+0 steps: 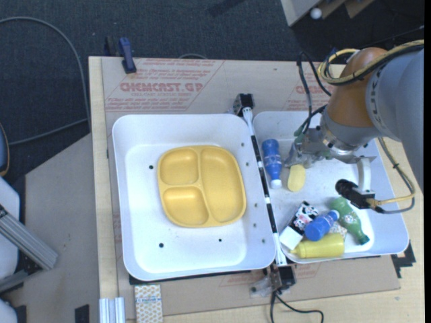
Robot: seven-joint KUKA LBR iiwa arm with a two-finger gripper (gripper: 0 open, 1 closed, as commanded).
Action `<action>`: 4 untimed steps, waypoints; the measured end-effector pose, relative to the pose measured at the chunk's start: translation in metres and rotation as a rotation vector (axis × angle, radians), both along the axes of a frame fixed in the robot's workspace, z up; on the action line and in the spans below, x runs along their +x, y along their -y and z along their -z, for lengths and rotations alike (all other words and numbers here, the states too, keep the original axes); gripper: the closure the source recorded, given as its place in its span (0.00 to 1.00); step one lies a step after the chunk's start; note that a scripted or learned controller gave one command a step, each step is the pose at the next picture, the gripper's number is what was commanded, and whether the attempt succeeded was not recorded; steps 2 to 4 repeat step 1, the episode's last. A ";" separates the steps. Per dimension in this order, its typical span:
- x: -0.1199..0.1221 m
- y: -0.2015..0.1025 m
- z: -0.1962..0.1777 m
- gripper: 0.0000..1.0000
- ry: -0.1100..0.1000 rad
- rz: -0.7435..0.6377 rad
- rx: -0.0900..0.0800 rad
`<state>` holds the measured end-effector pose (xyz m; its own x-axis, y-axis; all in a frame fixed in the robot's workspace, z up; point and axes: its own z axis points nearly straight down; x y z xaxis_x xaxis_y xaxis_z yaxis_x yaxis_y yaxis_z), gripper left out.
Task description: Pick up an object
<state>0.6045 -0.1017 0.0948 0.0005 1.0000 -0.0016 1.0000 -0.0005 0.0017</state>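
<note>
My gripper [298, 159] hangs over the upper middle of the right bin [387, 241], at the end of the grey arm with the orange band. A small pale yellow object [295, 179] lies directly below it, touching or nearly touching the gripper's tip. A blue bottle [271, 159] lies just to its left, along the bin's left wall. Lower in the bin lie a black-and-white cow-patterned item [305, 216], a small blue bottle [322, 225], a green bottle [352, 219] and a yellow bottle [321, 249].
The left bin [135, 241] holds a yellow divided plate [201, 184] at its middle. The two bins meet at a ridge with black clips at top and bottom. A blue clamp [126, 54] sits on the bench's far left edge.
</note>
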 end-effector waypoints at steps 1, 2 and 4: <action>0.018 -0.062 -0.091 1.00 0.001 -0.002 0.003; 0.018 -0.062 -0.091 1.00 0.001 -0.002 0.003; 0.018 -0.062 -0.091 1.00 0.001 -0.002 0.003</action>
